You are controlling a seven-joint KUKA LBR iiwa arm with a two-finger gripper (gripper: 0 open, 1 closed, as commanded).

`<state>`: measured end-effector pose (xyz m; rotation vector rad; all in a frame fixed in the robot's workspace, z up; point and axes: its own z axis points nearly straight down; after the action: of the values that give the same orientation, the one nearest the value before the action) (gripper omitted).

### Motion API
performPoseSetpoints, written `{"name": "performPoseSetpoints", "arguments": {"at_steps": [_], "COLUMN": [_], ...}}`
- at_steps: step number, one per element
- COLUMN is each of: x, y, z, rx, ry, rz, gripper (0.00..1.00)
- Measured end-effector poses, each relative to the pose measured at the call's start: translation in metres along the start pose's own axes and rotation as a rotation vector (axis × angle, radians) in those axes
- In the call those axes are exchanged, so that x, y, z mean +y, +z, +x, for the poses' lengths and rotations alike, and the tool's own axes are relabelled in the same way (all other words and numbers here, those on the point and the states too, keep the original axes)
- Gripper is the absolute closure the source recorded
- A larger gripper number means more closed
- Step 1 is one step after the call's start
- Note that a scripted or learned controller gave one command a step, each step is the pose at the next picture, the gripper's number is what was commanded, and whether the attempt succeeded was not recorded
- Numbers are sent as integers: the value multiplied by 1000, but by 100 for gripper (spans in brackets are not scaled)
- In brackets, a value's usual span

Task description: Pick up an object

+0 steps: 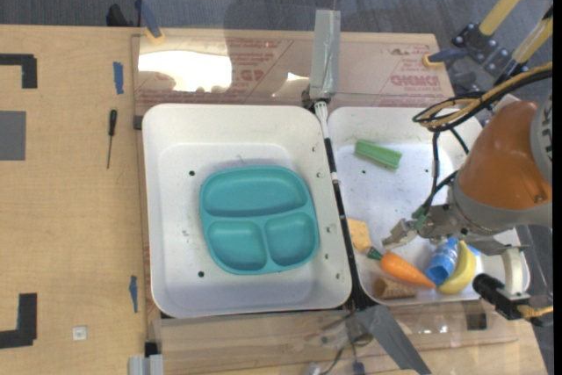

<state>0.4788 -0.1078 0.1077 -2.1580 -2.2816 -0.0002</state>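
One teal tray (257, 218), one carrot (406, 269), one green block (378, 155), end effector (406, 232) fingers apart, nothing between them

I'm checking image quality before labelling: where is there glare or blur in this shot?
Camera view: a bright white glare patch sits on the clear panel behind the left bin; fainter reflections streak the same panel toward the right. The teal tray and carrot look sharp. The end effector is slightly soft, so small detail there is hard to read.
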Motion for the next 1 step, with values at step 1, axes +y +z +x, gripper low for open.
{"name": "performPoseSetpoints", "arguments": {"at_steps": [1], "x": [26], "y": [-45], "z": [-55], "rx": [-2], "ry": [150], "rz": [-4], "gripper": [0]}}
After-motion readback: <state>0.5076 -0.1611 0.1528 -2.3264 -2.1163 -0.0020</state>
